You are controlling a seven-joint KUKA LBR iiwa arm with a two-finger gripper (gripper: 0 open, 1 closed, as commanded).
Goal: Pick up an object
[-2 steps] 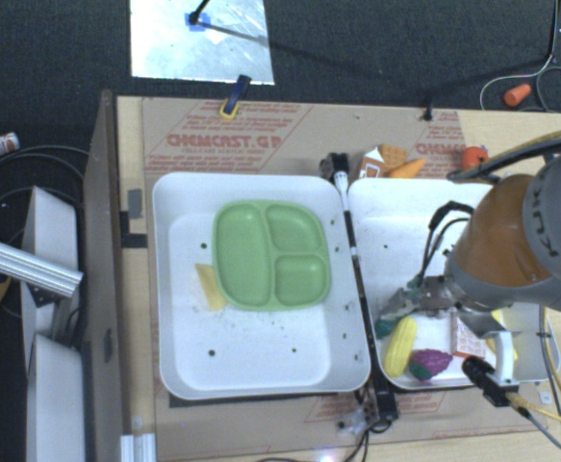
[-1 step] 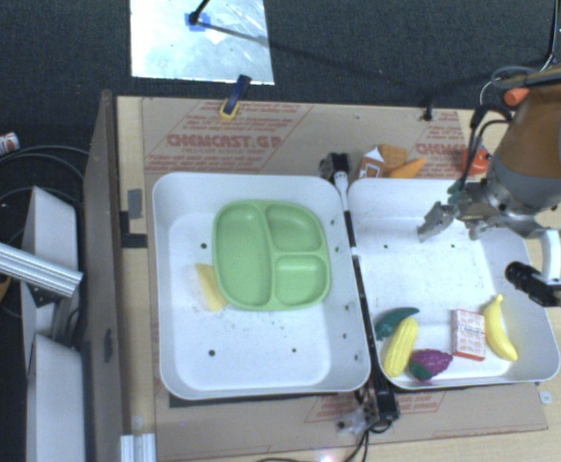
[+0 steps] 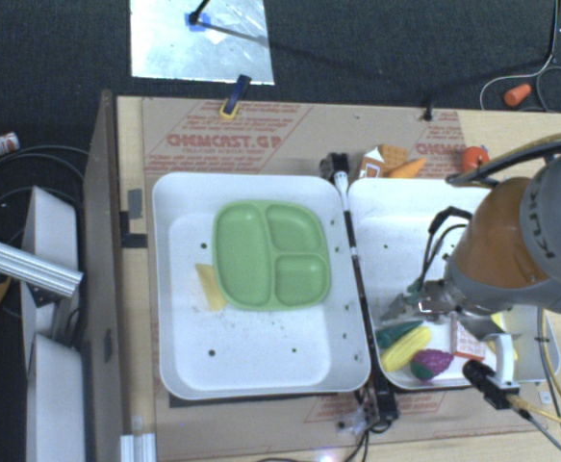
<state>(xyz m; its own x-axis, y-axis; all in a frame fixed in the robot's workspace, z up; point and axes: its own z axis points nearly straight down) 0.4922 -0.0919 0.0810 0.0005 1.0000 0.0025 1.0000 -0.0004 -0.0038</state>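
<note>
Pincer [image 3: 407, 306] hangs low in the right bin [image 3: 395, 221], can't tell if clenched or released, with the yellow corn [image 3: 404, 342] just near-side of it, long axis slanting near-left to far-right, touching a purple piece [image 3: 431, 361] at the bin's near edge.

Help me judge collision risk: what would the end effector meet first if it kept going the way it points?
Probably the yellow corn and green item just below the end effector in the right bin, though depth is unclear.
</note>
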